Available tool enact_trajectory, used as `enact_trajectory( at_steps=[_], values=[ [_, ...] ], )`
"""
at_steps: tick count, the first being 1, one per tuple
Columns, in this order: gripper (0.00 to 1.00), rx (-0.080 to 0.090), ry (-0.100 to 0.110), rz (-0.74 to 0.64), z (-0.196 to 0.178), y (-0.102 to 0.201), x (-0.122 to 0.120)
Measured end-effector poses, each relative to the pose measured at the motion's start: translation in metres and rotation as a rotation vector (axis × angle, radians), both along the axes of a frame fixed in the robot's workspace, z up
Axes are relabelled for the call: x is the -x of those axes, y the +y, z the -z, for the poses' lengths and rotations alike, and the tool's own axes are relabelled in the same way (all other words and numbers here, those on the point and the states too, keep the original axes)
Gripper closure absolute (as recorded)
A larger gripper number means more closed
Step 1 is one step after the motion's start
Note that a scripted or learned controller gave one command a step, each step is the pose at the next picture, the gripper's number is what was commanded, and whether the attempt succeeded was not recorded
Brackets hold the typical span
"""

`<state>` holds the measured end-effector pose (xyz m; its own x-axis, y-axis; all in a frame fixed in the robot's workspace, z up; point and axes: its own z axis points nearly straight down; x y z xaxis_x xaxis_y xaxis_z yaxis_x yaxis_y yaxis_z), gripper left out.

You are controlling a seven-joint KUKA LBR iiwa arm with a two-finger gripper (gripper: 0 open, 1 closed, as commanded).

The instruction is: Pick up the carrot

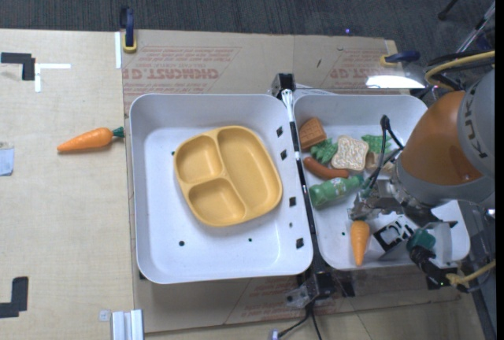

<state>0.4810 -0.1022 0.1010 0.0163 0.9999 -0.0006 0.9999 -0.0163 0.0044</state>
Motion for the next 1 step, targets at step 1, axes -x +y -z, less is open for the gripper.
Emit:
enact_trajectory(
  at_steps=[1],
  values=[
    [1.0,0.0,0.005,0.176,-0.09,0.0333,0.002]
  ],
)
